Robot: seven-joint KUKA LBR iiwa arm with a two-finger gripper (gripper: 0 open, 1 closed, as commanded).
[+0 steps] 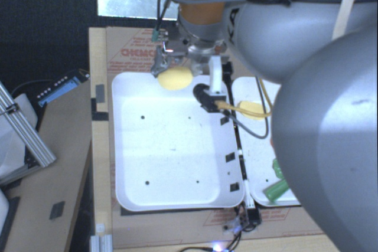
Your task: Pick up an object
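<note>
- The arm [307, 68] is reaching in from the right and hanging over the far edge of the left bin [177, 186], so the gripper [186, 71] is sitting right by the only loose thing at that end.
- A pale yellow lemon [175, 78] is showing just below the gripper, near the bin's far rim; whether it is resting on the floor or being lifted, I cannot tell.
- The wrist is hiding the fingers, so I cannot tell whether the jaws are released or clenched.
- A green object [276, 189] is lying in the right bin [255, 144], well apart, half covered by the arm.
</note>
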